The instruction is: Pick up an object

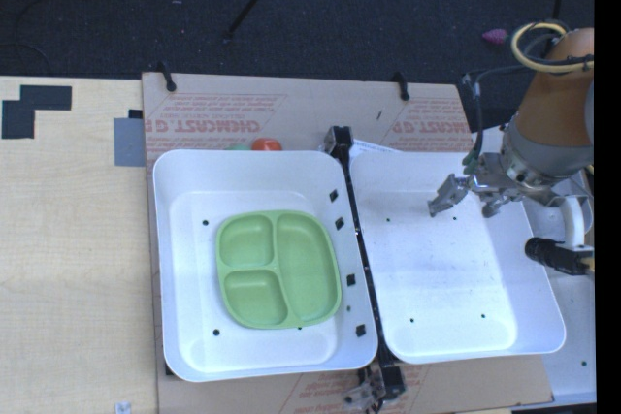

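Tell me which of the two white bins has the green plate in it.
The left bin: the green divided plate lies flat inside it. The right bin is the one the end effector hovers above.

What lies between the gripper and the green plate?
In the camera view, bare floor of the right bin, then the black divider where both bins meet, separate the gripper from the green plate.

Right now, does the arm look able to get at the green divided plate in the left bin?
Probably yes. The green divided plate lies flat and alone in the left bin, open from above. The gripper hangs over the right bin, so only the divider between the bins must be crossed.
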Controlling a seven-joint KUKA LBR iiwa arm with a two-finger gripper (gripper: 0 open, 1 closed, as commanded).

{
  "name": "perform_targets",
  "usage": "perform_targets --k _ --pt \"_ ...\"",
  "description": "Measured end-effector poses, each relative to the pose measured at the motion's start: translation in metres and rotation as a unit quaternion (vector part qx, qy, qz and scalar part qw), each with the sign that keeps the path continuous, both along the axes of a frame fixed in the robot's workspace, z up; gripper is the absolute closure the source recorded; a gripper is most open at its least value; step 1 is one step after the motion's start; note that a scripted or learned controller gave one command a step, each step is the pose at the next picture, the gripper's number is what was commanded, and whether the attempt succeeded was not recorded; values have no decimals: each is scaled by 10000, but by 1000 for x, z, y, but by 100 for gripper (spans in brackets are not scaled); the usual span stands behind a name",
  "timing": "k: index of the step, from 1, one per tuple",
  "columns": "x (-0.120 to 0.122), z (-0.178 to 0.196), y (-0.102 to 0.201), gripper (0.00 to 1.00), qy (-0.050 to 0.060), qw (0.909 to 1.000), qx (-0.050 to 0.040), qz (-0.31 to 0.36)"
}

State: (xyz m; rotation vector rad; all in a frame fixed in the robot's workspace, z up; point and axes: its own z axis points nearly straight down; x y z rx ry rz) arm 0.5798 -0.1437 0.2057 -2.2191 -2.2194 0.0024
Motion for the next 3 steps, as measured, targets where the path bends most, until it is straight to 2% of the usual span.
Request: perform_targets --k 1,2,3 --pt "-6 -45 0 0 23 10000 3 -1" --pt "2 -96 4 0 21 10000 5 14" --pt "2 -120 6 0 10 10000 2 -4"
